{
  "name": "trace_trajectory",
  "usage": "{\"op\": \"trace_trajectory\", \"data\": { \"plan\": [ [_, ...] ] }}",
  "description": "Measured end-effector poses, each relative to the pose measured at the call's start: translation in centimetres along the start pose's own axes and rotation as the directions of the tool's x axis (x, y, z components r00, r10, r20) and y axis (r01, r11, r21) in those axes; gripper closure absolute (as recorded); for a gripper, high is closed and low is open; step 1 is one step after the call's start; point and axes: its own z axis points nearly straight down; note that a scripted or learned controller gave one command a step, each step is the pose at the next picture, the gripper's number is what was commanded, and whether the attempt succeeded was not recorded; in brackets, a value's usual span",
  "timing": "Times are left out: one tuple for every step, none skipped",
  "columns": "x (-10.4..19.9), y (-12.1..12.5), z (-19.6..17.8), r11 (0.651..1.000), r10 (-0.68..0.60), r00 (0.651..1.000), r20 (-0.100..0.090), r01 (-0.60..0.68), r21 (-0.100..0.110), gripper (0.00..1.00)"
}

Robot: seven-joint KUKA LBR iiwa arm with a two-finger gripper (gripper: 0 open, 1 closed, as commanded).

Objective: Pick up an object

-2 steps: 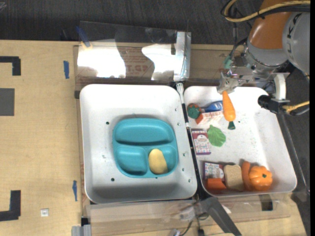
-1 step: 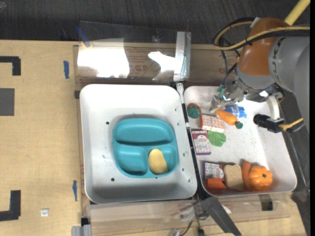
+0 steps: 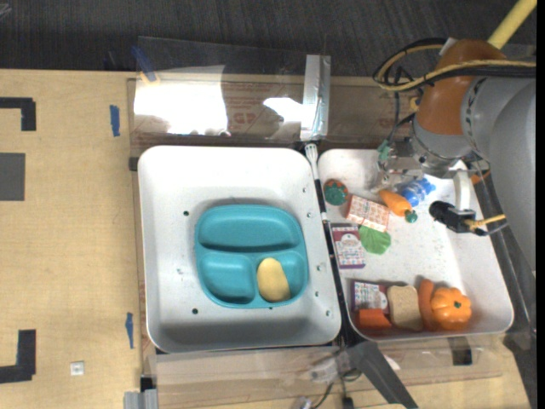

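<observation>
1. The left shallow white bin [image 3: 162, 228] holds a teal plastic divided tray [image 3: 247, 228] with a yellow potato-shaped object [image 3: 272, 279].
2. The pincer [image 3: 398, 175] hangs over the right white bin [image 3: 485, 271]; its opening I cannot tell.
3. The small orange carrot-shaped toy [image 3: 395, 201] lies just below the pincer.

Two bins sit side by side on the surface: the left bin [image 3: 162, 228] holds a divided tray [image 3: 247, 228] with a potato [image 3: 272, 279] in its near-right compartment, while the right bin [image 3: 485, 262] has a pumpkin [image 3: 450, 307] in its near-right corner.
</observation>
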Motion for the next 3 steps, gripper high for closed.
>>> {"op": "trace_trajectory", "data": {
  "plan": [
    [0.1,0.1,-1.0,1.000,-0.003,1.000,0.002,0.003,-0.002,1.00],
    [5.5,0.3,-11.8,1.000,0.023,1.000,-0.001,-0.023,-0.004,1.00],
    [6.4,-5.5,-9.7,0.997,-0.074,0.997,-0.002,0.074,0.008,1.00]
  ]
}}
